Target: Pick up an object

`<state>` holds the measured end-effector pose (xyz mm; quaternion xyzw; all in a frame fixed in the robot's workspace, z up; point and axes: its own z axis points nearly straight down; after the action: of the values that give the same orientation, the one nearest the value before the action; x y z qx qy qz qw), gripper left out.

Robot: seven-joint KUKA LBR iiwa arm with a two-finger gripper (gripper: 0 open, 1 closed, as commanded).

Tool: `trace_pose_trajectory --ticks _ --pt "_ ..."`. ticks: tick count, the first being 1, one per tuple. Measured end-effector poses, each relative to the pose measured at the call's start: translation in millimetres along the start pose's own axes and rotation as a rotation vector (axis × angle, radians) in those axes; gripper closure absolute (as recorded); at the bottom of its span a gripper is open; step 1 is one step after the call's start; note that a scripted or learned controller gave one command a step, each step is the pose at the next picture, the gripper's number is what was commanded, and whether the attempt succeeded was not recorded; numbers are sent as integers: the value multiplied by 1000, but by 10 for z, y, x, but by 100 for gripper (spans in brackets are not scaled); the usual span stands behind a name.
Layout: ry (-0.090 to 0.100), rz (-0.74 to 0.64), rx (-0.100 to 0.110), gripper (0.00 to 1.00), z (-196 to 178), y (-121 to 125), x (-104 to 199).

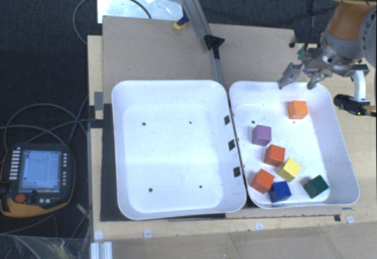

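1. Orange block nearest the gripper: sits alone in the far part of the right bin, apart from the other blocks, just below and ahead of the fingertips.
2. Jaws spread apart, nothing between them, poised over the bin's far rim rather than over any block.
3. Best target by judgement: that lone orange block, since free space on all its sides leaves room for both fingers.
4. Shift the gripper inward from the rim until centred over the block, then turn the wrist so the fingers face two flat sides, not the corners.
5. Descend straight, keeping the jaws wide until the fingertips pass the top edge; close only once low on the sides.
6. Avoid the crowded group nearer the camera: purple block, second orange block, yellow block, third orange block, blue block touching or nearly touching one another, little room for fingers.
7. Green block as a fallback: stands somewhat apart near the right bin's near corner.
8. Left bin on the surface: no part in this step.
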<state>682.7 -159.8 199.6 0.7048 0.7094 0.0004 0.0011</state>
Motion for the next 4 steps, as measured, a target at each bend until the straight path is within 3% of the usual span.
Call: trace_pose_trajectory --ticks 1,2,3,4 --pt "-1 1 0 0 0 -1 -3" --pt "0 3 4 0 614 -36 -14" --pt "-6 0 -22 0 826 34 -26" --pt "-10 -3 -25 100 720 41 -39"
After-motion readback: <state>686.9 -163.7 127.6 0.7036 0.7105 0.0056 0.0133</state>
